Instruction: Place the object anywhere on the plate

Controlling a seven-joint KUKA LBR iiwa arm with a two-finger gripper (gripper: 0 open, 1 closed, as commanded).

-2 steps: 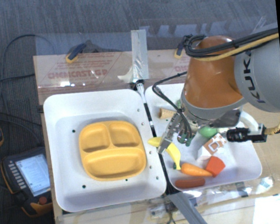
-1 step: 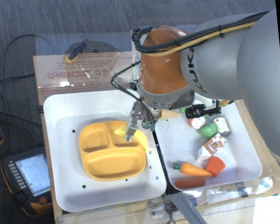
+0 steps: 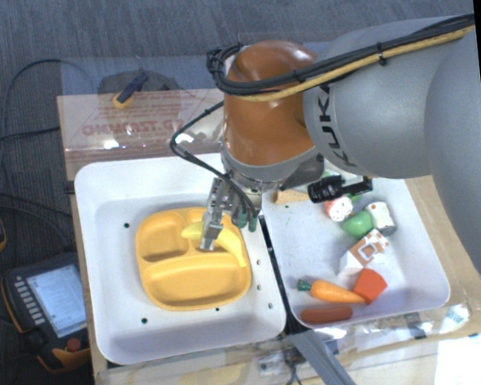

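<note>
I am looking down on the big grey arm with the orange band [image 3: 270, 107], which is reaching in from the right and covering the far edges of both bins. Below it, the shallow white left bin [image 3: 109, 244] is lying under and to the left of the claw, and the shallow white right bin [image 3: 421, 279] is lying to the right of the claw.

The yellow plastic plate with compartments [image 3: 192, 261] is sitting in the left bin, directly under the claw. The two-finger claw [image 3: 209, 233] is hanging over the plate's upper right compartment, with its tips very near the plate surface. A small pale yellow object [image 3: 193, 232] is showing just left of the tips and seems to be touching them; I am not able to tell if the fingers are closing on it or already letting it go.

I am judging that the task is nearly done: the object is over the plate, maybe resting on it, and only the release and the lifting are remaining.

For room, the wall between the bins is standing close on the claw's right, so I am thinking straight up is the safest way. The orange plastic carrot [image 3: 332, 290] and other toys are lying well to the right, out of the way.
</note>
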